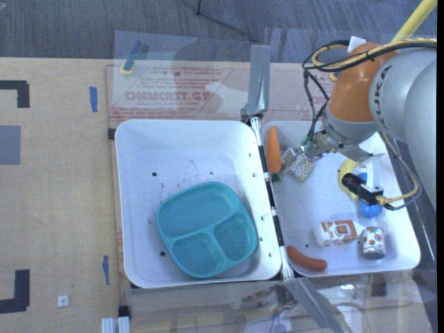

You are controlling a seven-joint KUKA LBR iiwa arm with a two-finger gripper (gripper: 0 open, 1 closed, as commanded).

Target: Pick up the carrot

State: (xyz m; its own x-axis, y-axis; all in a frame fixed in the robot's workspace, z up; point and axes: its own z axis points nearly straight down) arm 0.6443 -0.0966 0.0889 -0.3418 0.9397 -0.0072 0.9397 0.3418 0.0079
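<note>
Two bins sit side by side on the worktop (55,207). The left bin (139,144) holds a divided plate (206,229) toward its near side. In the right bin (402,252), the carrot (274,150) lies along the left wall at the far end, with the gripper (303,161) just to its right. A sausage (306,258) lies at the near edge, a small carton (335,232) and a can (372,242) to its right.

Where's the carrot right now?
The carrot lies in the right bin, upright along its left wall near the far corner, just left of the gripper.
</note>
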